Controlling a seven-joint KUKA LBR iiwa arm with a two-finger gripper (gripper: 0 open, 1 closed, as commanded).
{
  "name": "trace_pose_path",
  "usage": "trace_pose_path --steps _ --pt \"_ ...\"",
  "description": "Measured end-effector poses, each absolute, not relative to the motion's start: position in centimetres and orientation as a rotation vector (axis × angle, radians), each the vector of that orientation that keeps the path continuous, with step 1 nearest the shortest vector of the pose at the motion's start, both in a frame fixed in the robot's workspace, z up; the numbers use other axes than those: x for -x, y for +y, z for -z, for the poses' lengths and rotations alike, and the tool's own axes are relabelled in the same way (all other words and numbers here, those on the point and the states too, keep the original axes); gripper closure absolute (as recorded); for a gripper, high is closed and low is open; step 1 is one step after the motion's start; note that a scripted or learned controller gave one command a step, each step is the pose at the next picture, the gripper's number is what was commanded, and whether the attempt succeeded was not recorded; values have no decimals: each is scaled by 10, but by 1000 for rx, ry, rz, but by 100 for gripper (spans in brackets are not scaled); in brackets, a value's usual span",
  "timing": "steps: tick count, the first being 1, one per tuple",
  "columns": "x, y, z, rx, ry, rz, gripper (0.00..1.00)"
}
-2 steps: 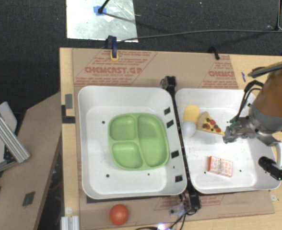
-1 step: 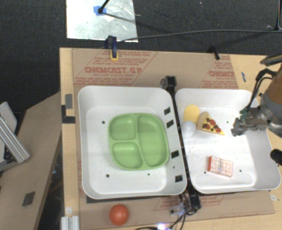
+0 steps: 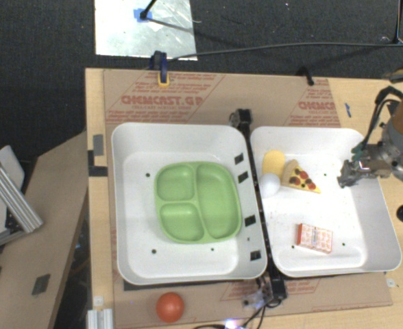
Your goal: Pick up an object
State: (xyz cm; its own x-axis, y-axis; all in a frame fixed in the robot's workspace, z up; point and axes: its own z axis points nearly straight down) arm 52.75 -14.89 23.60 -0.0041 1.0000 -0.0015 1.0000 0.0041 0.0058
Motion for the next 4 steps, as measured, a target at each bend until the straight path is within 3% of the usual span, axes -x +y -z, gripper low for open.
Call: trace_pose_path --steps 1,4 --pt "-545 -91 -230 -2209 2232 -5 100" --pt "-555 78 -232 -2210 2234 -5 100"
